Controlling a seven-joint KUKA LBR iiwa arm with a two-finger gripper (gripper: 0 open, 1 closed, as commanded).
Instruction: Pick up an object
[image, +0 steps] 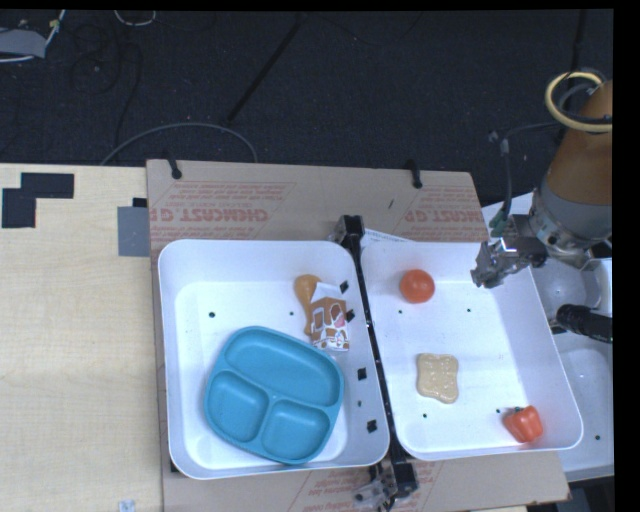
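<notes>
Camera view, read from its left edge to its right:

- Left bin (190, 262): a shallow white tray on the cardboard-covered bench. A blue divided plate (272, 394) fills its near half, tilted so that one corner points toward the bin's near-right corner.
- Against the right wall of the left bin, toward the far side, lie a small tan toy piece (305, 289) and, touching it on the near side, a printed packet (329, 324).
- Right bin (480, 440): the tray next to the arm, holding three loose things well apart from one another.
- A round red-orange ball (417, 286) sits near the far-left corner of the right bin. With no long axis, it can be approached from any direction.
- A flat beige toast-shaped piece (438, 378) lies near the middle of the right bin, its longer side running roughly far to near.
- A red pepper-like toy (523, 423) rests in the near-right corner, close to the wall.
- Gripper (492, 264): it hangs over the far-right corner of the right bin, above the rim, with nothing between its fingers. Whether they stand apart or together cannot be told at this size.
- Governing relation: the ball lies leftward of the gripper along the far wall and is judged the nearest candidate; the other two lie farther toward the near edge.
</notes>
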